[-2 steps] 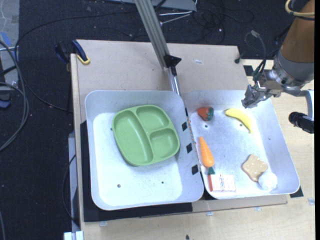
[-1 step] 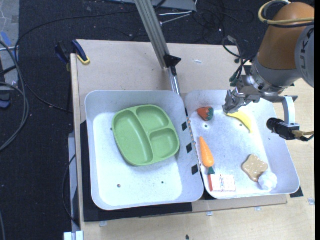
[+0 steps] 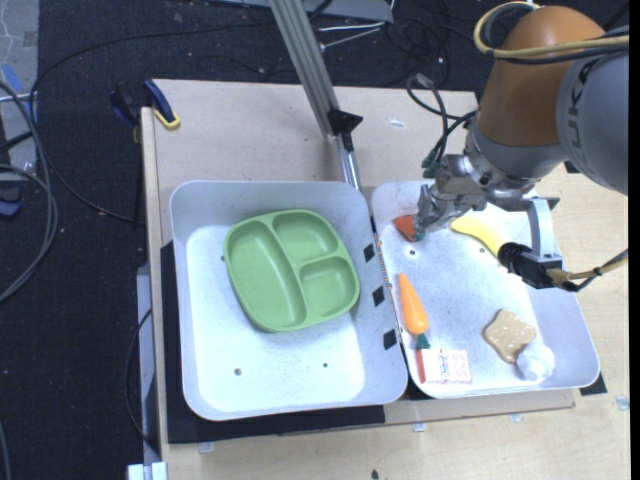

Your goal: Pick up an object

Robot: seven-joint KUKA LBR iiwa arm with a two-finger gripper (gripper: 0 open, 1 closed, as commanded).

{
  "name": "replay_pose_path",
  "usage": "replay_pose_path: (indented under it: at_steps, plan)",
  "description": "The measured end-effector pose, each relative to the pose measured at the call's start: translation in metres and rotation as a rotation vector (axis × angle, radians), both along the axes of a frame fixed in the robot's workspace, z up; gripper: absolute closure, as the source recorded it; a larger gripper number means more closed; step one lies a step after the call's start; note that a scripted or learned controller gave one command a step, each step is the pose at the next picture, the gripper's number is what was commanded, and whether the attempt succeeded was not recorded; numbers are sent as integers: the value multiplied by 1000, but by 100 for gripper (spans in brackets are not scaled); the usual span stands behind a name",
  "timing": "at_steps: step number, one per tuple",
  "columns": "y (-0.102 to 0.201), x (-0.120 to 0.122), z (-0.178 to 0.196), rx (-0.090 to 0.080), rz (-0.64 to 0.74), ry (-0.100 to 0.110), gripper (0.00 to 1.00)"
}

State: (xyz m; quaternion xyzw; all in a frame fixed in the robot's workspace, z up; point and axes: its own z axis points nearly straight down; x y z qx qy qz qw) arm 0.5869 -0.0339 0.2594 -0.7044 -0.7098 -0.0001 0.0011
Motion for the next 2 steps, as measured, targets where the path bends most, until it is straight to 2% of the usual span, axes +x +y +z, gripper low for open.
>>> replay_pose_path:
  at_steps: [2]
  plan:
    - [104,-14,-18,-1,-1,0,100]
